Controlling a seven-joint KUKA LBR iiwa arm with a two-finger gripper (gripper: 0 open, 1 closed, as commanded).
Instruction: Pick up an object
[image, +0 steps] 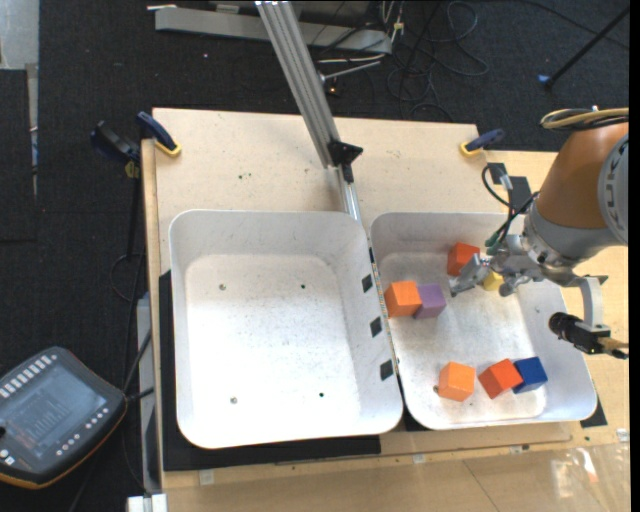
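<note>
My gripper (485, 283) is low in the right bin (560, 335), near its far right side, and its fingers are spread open. A small yellow piece (491, 282) shows between them; I cannot tell whether they touch it. A red-orange block (461, 257) lies just behind and left of the gripper. Further left, an orange cube (403, 297) and a purple cube (431, 299) sit side by side. Near the front of the bin are an orange cube (456, 381), a red-orange cube (499, 378) and a blue cube (531, 373).
The left bin (200, 300) adjoins the right one along a shared rim. A metal bar (305, 85) slants down from the top to that rim. Clamps (158, 133) (482, 142) grip the board's far corners. A teach pendant (50, 410) lies at the bottom left.
</note>
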